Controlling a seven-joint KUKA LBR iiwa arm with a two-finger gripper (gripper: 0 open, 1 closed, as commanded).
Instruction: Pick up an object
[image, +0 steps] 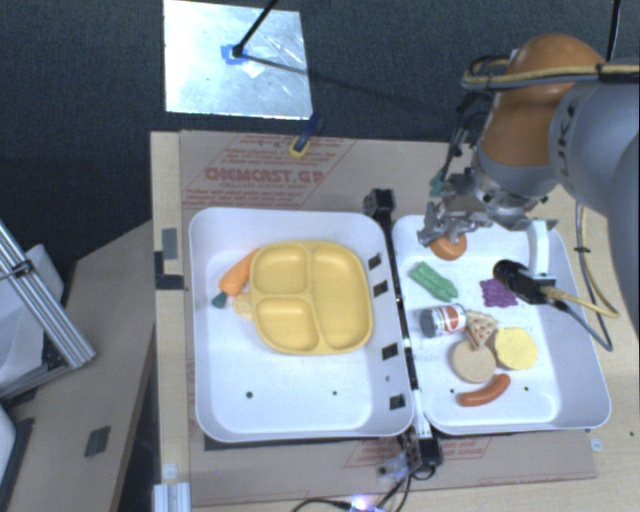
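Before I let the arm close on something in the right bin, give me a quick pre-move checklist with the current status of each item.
1. Gripper inside the right bin: ok, at its far left corner.
2. Target under gripper: ok, an orange round piece sits right below it.
3. Piece between the jaws: cannot tell, the wrist hides them.
4. Neighbours clear of the target: ok, the green piece lies apart, nearer the camera.
5. Yellow divided plate and carrot out of the way: ok, both in the left bin.
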